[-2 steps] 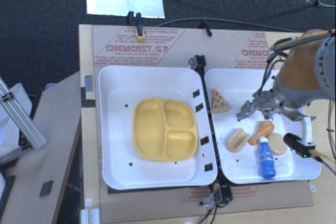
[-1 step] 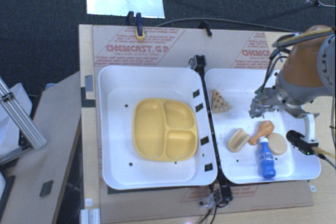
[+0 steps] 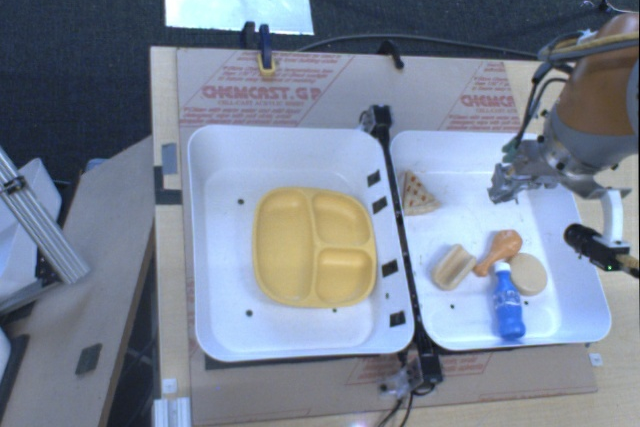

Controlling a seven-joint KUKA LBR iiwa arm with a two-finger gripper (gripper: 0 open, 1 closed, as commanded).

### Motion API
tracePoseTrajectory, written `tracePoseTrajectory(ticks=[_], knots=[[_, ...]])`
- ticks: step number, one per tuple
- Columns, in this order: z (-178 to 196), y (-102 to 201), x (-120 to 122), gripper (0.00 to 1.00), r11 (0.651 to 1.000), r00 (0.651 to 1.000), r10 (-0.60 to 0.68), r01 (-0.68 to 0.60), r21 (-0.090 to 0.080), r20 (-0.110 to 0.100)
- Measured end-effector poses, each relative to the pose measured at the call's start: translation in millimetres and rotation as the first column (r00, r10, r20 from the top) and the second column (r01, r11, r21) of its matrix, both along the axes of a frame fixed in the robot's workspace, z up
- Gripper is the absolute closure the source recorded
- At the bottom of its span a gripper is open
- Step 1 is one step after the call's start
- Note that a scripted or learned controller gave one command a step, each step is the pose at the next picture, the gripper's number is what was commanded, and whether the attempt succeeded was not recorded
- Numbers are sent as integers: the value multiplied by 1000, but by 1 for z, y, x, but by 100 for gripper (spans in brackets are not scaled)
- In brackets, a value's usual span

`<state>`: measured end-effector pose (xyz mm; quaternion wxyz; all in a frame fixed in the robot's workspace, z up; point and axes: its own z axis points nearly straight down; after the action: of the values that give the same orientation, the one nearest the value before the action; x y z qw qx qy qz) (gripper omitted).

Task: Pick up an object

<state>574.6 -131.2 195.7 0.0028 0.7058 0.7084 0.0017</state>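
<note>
**Camera view: arm poised over the right bin, nothing in its grasp**

The camera view looks down on two white bins. The left bin (image 3: pixel 215 215) carries a yellow divided plate (image 3: pixel 315 247). The right bin (image 3: pixel 570 315) holds the loose items: a toy pizza slice (image 3: pixel 417 193) near the divider, a tan bread-like piece (image 3: pixel 452 267), an orange drumstick-shaped toy (image 3: pixel 499 250), a pale round disc (image 3: pixel 528 274) and a blue bottle (image 3: pixel 508 300) with a white cap, lying flat along the bin floor.

The gripper (image 3: pixel 505 183) hangs over the upper right part of the right bin, above and clear of the cluster. No object sits between its fingers; at this angle it is too small and dark to tell whether they are spread or closed.

Any of the five items would satisfy the task. The bottle probably handles best: it looks rigid, light and smooth, so the grip should go across its body near the middle, with the fingers set square to its long axis to stop it rolling. The disc touches its upper end, leaving less room there. The pizza slice lies well apart from the rest, an easier approach, though it is thin and low. The drumstick and bread piece lie close together, which risks a nudge.
</note>
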Motion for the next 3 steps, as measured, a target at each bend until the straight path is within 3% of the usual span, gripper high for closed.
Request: tracePoseTrajectory(ticks=[1, 3], knots=[[31, 0, 1, 100, 1000, 1000, 0, 0, 0, -1], [37, 102, -28, 100, 1000, 1000, 6, -6, 4, -5]])
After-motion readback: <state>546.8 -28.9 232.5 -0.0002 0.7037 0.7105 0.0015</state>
